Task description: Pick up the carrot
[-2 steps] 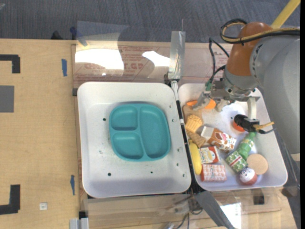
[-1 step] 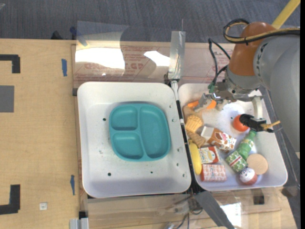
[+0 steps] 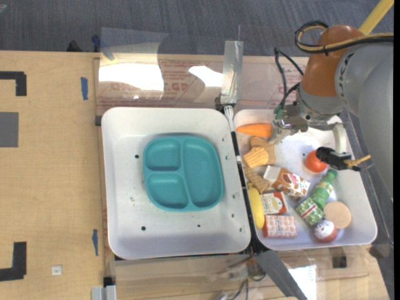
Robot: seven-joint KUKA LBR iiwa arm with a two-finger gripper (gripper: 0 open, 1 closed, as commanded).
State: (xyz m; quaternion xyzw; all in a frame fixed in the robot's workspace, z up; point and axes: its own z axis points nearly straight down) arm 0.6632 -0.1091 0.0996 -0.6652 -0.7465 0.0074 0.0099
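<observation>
Plainly, the biggest thing in view is the wooden bench [image 3: 50, 167], stretching well off to the far side of the gripper, past both bins. Next comes the left bin [image 3: 119, 130], a shallow white tub lying across the divider from the gripper, with a teal plate [image 3: 183, 172] of three compartments resting flat in its middle. The right bin [image 3: 365, 220] sits directly under the gripper, crowded with toy food. The grey arm [image 3: 369, 74], with its orange band [image 3: 326, 61], rises just behind the gripper toward the frame's right edge.

The gripper [image 3: 284, 125] hangs low over the bin's far corner, its tip beside the carrot [image 3: 255, 130]. The carrot lies on its side on the bin floor, its pointed end aimed away from the gripper toward the divider, its thick end just beside the tip; whether they touch, and whether the fingers are spread or pressed together, I cannot tell.

Below the gripper lie a waffle-like biscuit [image 3: 256, 156], a small juice carton [image 3: 290, 182], a yellow banana [image 3: 256, 210] along the divider and a red-labelled box [image 3: 279, 225]. Farther from it, toward the near wall, stand a green bottle [image 3: 322, 194], a tan disc [image 3: 338, 214] and a red tomato [image 3: 315, 162].
</observation>
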